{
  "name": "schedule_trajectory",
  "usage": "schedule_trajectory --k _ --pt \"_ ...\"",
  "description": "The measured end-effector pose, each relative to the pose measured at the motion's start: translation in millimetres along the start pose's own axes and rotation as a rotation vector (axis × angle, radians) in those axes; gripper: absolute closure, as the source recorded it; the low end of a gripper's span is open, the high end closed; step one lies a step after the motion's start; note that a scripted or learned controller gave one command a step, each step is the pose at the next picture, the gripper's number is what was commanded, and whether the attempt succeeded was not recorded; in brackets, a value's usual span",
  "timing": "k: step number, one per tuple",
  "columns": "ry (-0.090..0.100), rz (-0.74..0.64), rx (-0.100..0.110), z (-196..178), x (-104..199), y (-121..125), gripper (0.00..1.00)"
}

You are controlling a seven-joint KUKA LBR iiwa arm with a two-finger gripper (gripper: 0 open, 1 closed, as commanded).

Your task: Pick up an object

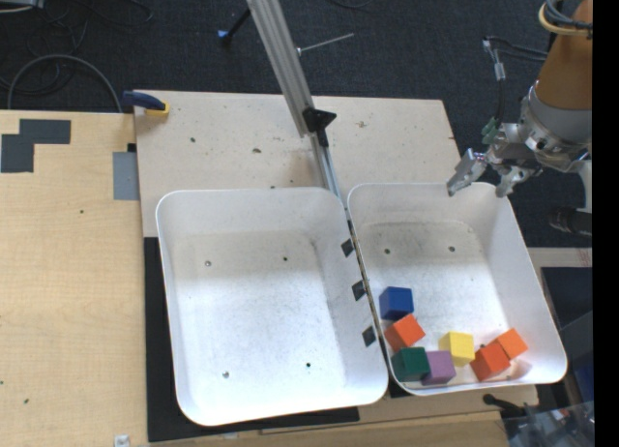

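Several small blocks lie in the near end of the right bin: a blue cube, an orange cube, a green cube, a purple block, a yellow cube and two orange-red blocks. My gripper hangs over the far right rim of that bin, well away from the blocks. Its two fingers are spread apart with nothing between them.
The left bin sits beside the right one, a row of black clips along the shared wall. A slanted aluminium bar rises behind the bins. A blue-yellow tool lies at the board's far left corner.
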State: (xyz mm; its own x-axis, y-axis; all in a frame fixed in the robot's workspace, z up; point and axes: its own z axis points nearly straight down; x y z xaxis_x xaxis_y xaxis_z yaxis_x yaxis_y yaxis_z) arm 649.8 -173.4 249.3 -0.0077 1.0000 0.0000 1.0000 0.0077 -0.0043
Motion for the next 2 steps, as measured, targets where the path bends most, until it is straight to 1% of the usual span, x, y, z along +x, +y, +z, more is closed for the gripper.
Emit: schedule_trajectory --k 1,2 --pt "0.000 0.009 -0.005 159 31 -81 0.00" --pt "0.003 0.002 -0.008 55 116 -114 0.00"
